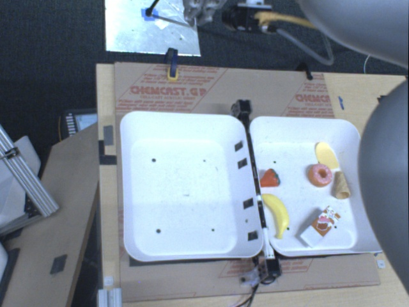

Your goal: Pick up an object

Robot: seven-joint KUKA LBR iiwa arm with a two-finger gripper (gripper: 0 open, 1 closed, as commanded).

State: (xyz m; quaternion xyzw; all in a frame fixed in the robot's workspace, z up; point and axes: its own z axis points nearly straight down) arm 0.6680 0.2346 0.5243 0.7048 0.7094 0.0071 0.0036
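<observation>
The gripper (pixel 203 2) hangs at the top of the view, well beyond the bins; whether it is open or closed I cannot tell, and nothing is seen in it; the right bin (pixel 291 130) holds a banana (pixel 277 213), an orange wedge (pixel 270 178), a pink donut (pixel 319 174), a yellow piece (pixel 326 153), a cone (pixel 341 185) and a small box (pixel 321 226); the left bin (pixel 131 171) sits just beside it; all these lie well apart from the gripper.

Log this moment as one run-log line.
arm: over right bin edge | right bin: banana, donut, carton | grasp: none seen
</observation>
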